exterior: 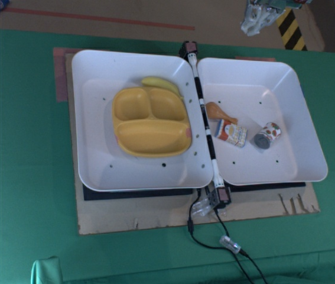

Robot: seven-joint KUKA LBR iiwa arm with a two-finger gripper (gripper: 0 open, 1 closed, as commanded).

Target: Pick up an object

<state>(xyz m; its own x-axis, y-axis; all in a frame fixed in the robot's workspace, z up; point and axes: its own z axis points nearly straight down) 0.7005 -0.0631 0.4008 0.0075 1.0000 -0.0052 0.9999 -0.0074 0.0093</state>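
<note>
Yellow divided plate [150, 123], yellow banana [161, 84], white bins [90, 158].

Camera: single fixed view, above the bench [31, 158], looking down at a slant
Facing: toward bench far edge, floor strip visible beyond it
Range: mid-distance, left bin [90, 158] and right bin [300, 152] both fully in frame, side by side
Arm side: enters at far right corner
Near edge: cables [226, 241] trailing off bench
</note>
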